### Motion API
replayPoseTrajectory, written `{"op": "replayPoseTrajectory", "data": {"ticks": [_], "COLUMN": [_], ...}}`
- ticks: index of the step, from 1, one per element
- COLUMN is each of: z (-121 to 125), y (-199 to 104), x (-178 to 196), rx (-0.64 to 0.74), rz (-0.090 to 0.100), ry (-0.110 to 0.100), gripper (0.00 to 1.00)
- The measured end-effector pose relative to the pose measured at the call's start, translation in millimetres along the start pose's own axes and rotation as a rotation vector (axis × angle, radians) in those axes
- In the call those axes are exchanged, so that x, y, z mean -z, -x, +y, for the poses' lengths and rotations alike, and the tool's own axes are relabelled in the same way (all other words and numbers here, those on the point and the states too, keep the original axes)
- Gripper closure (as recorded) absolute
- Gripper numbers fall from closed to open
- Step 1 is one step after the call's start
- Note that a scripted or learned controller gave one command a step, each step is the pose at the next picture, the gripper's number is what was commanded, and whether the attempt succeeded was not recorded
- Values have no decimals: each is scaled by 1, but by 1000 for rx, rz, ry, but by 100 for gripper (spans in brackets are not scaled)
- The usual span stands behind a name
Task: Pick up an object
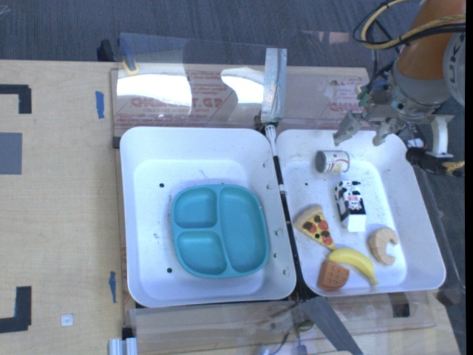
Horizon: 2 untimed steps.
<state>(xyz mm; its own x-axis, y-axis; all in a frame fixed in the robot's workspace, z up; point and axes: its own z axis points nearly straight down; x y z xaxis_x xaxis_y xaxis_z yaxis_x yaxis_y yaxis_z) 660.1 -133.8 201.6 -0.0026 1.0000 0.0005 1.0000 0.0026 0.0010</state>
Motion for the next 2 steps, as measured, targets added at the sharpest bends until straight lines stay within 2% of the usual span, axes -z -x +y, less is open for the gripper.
{"op": "replayPoseTrajectory", "data": {"ticks": [1, 2], "z": [-46, -82], "y": [22, 6], "x": [-106, -113], "rx": [48, 200], "rz": [-2, -2], "ry": [5, 6], "gripper": [0, 0]}}
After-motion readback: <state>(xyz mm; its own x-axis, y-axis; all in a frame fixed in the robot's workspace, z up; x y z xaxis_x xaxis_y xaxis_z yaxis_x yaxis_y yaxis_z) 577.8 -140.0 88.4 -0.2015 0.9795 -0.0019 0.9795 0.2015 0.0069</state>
